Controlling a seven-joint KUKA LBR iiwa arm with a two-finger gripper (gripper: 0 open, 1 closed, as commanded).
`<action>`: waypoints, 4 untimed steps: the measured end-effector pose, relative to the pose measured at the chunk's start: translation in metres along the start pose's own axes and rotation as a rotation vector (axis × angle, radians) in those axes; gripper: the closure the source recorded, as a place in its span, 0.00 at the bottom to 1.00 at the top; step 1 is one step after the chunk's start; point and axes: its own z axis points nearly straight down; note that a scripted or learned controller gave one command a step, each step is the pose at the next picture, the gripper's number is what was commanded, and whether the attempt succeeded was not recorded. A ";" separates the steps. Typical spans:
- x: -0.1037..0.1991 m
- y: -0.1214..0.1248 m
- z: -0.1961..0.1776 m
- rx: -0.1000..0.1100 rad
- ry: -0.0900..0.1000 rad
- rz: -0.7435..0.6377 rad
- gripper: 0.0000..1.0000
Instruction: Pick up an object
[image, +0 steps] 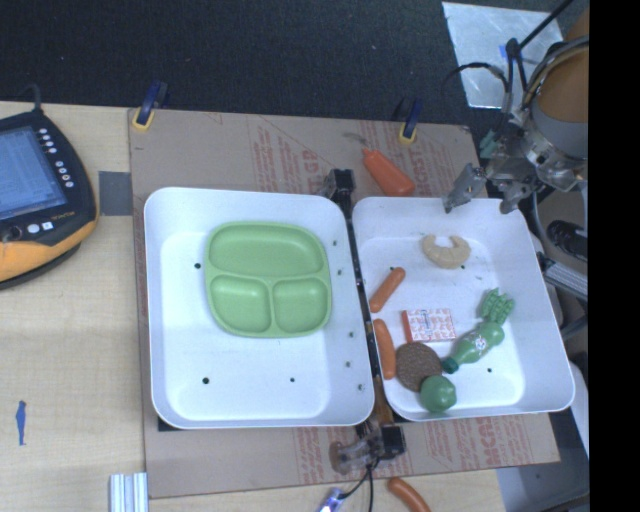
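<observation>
Gripper (487, 192) hung over right bin's (520, 395) far edge, fingers spread wide, nothing between them. Nearest target: beige crescent pastry (446, 251), far half of bin, apart from other items. Judgement: best pick; straddle its narrow middle, descend straight. Sausages (386, 289), cookie (417, 364), green ball (437, 393) crowded near edge; avoid.

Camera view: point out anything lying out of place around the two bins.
Two orange carrot-like pieces lie outside the bins on the cardboard: one just beyond the right bin's far edge, another at the near edge below the clamp. Everything else sits inside the right bin, and the green divided plate lies flat in the left bin.
</observation>
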 end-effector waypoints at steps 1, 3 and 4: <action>-0.021 -0.012 0.108 0.004 -0.001 0.000 0.00; -0.039 0.012 0.147 -0.002 -0.004 -0.004 1.00; -0.010 0.013 0.098 -0.006 0.000 0.001 1.00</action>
